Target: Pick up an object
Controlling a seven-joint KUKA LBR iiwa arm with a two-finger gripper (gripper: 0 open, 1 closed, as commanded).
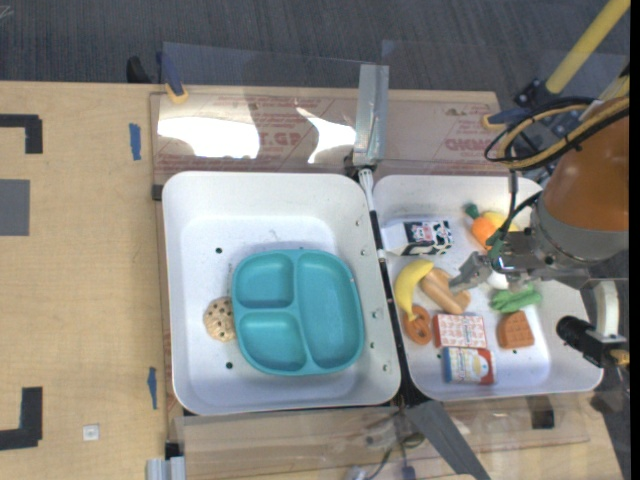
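- Camera view: hand (470, 273) sits low in the right bin (570, 373), tips just beside the tan cylinder (441, 290), apparently lined up for a grasp.
- Hand state: cannot tell whether spread or closed; nothing seen between the tips.
- Tan cylinder: short, smooth, lying slanted, touching the banana (410, 283).
- Left bin (190, 268) carries a teal divided tray (297, 310) and a cookie (219, 319).

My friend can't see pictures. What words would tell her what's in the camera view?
A robot arm's gripper hangs low over the right white bin, beside a toy banana, a hot dog and other toy foods. The left white bin holds a teal divided plate with a cookie touching its left edge.
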